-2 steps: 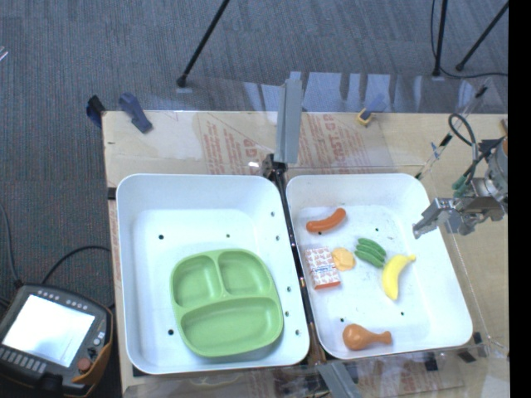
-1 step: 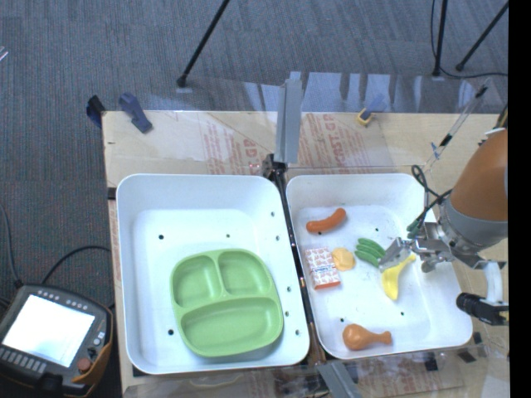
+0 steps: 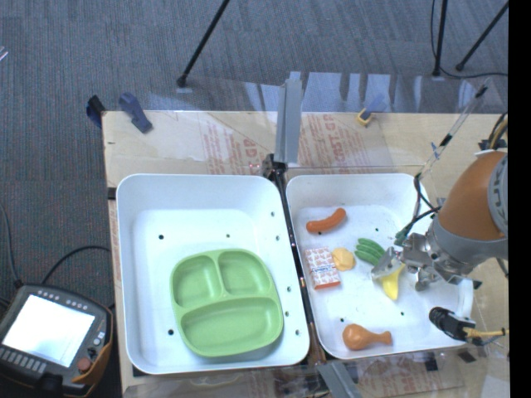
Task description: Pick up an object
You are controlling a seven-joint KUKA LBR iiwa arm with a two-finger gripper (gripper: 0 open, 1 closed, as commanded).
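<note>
Arm (image 3: 481, 206): cut off by the right edge.
Yellow item (image 3: 391, 283): partly covered by the gripper (image 3: 397, 265).
Pendant (image 3: 50, 338): clipped at the bottom-left corner.

Glossy white plastic bins (image 3: 133, 222), matt green plate (image 3: 226, 303)

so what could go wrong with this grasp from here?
1. The gripper sits among a tight cluster: yellow piece, green bean pods. It may nudge or catch the wrong one.
2. The yellow piece lies partly under the gripper, so a grip on it may be shallow and slip.
</note>
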